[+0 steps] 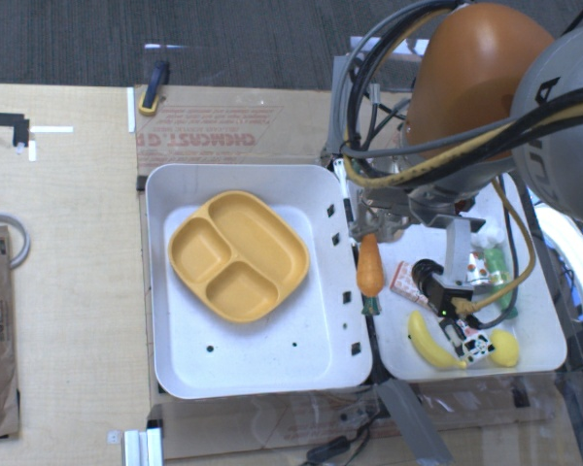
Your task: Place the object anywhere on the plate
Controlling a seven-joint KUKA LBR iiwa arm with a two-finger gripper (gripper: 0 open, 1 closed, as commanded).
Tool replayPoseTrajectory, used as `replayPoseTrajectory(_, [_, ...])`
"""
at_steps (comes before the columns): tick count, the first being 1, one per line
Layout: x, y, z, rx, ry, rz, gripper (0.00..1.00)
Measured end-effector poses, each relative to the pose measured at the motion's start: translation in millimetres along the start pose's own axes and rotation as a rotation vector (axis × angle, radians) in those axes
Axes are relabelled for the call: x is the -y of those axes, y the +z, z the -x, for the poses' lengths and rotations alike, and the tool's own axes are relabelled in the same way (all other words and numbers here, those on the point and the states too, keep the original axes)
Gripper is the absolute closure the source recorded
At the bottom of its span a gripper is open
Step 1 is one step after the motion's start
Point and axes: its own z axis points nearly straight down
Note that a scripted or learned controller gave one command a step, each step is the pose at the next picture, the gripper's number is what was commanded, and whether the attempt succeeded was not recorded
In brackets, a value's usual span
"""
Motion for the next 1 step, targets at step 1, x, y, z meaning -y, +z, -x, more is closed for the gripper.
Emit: replayPoseTrajectory(1, [7.4, 89.7, -4.3, 0.000, 0.309, -0.001, 1.00])
